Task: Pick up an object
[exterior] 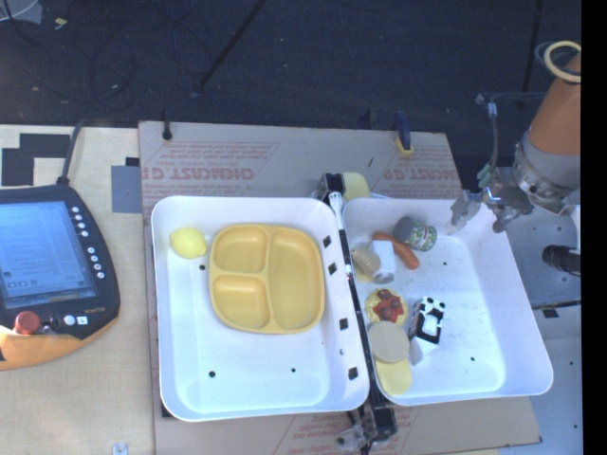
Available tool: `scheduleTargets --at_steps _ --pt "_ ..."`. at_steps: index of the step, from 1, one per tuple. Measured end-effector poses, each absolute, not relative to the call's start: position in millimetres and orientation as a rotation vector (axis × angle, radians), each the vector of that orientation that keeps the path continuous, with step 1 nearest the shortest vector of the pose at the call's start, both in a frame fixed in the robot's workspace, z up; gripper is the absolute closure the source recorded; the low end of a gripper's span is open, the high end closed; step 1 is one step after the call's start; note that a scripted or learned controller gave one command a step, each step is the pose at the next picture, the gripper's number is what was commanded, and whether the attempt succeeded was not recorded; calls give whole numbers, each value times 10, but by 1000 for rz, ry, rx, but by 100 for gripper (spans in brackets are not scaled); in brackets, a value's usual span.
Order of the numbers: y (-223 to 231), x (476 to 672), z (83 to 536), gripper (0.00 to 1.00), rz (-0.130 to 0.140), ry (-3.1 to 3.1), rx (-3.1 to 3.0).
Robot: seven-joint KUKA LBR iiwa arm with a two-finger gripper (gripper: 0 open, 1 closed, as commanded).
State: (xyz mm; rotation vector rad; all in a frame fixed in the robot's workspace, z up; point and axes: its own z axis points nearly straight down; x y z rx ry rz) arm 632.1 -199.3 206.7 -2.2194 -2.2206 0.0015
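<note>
Several small objects crowd the right bin's left side, among them a carrot and a can. Over its far right corner the gripper hangs spread and seemingly empty; a descent here risks striking the rim.

Two bins are sitting side by side on the desk. The left bin is holding a divided plate with a ball left of it. The right bin is holding small things crowded along its left wall.
</note>
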Motion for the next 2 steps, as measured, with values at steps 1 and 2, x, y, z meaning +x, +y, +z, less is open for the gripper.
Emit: scheduleTargets --at_steps 1,2 --pt "-1609 6294 993 0 0 -2223 -2221" --pt "-1079 6340 1000 0 9 -2216 -2230"
